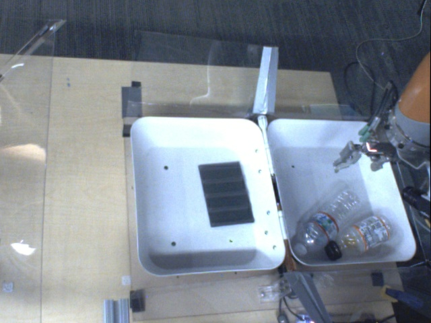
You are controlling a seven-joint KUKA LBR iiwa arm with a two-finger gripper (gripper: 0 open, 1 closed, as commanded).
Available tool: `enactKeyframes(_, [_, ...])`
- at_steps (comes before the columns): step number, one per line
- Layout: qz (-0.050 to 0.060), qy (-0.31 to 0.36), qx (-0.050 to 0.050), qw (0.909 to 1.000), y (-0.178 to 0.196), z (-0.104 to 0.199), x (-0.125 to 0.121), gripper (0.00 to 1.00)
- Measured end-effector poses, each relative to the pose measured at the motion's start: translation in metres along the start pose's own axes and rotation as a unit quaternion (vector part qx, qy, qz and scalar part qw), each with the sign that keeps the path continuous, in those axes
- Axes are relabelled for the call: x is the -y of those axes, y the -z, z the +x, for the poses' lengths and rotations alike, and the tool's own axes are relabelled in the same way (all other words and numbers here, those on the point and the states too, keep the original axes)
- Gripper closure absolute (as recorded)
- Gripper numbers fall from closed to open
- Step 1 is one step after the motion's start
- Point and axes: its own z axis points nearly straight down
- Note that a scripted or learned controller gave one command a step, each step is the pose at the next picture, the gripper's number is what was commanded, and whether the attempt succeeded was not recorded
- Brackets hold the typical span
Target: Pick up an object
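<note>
A black ridged rectangular pad (225,193) lies flat in the middle of the left bin (155,180). Two clear plastic bottles lie at the front of the right bin (296,173): one with a yellowish label (367,232), and one crumpled (322,224) with a black cap (332,250) beside it. My gripper (360,160) hangs over the back right part of the right bin, well behind the bottles. It is open, with nothing between its fingers.
An upright metal post (265,79) stands behind the seam between the bins. Clear panels rise along the back and left of the wooden bench (67,180). Cables hang near the arm at the right edge.
</note>
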Motion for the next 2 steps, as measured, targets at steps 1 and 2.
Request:
enactKeyframes(1, [0.0, -0.011, 0.0, 0.9999, -0.05, -0.006, 0.044, 0.0])
enactKeyframes(2, [-0.002, 0.048, 0.0, 0.9988, -0.064, 0.011, 0.044, 0.0])
